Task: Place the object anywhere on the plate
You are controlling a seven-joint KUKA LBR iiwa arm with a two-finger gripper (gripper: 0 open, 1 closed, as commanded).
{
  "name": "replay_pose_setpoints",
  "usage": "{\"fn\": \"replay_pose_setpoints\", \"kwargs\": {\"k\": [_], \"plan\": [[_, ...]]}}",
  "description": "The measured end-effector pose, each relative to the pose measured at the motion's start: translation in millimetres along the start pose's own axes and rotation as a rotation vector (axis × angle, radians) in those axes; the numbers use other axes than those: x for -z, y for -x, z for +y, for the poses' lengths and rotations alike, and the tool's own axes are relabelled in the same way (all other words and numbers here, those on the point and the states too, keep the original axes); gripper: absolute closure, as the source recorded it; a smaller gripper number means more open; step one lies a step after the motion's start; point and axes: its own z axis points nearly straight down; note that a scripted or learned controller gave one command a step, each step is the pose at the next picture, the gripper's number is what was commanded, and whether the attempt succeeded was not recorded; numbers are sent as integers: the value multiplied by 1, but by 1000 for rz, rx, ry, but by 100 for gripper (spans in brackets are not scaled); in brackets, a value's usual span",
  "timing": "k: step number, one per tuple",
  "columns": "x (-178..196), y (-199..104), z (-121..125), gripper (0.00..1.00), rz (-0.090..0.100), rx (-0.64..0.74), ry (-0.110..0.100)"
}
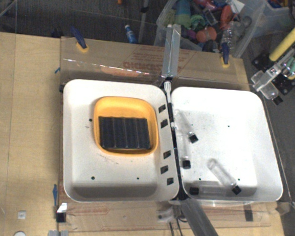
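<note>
the pincer (pixel 279 83) sat at the bench's far right corner, cut off by the edge; its grip could not be told. a dark ribbed object (pixel 124 133) lay on the orange plate (pixel 102 108) in the left bin (pixel 72 159).

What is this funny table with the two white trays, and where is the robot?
You are looking down from a camera fixed above a workbench. On it sit two shallow white bins side by side: the left bin and the right bin. In the left bin lies a yellow-orange plate, and a dark ridged block already rests on it. In the right bin lie a few clear plastic tubes with black caps. The robot is a metal arm with a two-finger hand; you can see part of its gripper at the top right, away from the bins. I cannot tell if it is open or shut. Behind the bench stands a clear box of colourful toys.
</note>
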Motion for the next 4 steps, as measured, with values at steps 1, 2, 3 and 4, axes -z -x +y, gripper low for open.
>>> {"fn": "replay_pose_setpoints", "kwargs": {"k": [1, 2, 3, 4], "plan": [[19, 29, -29, 100, -1, 83, -1], [104, 34, -39, 100, -2, 338, 2], [110, 35, -35, 100, -2, 656, 3], [110, 35, -33, 100, -3, 825, 2]]}}
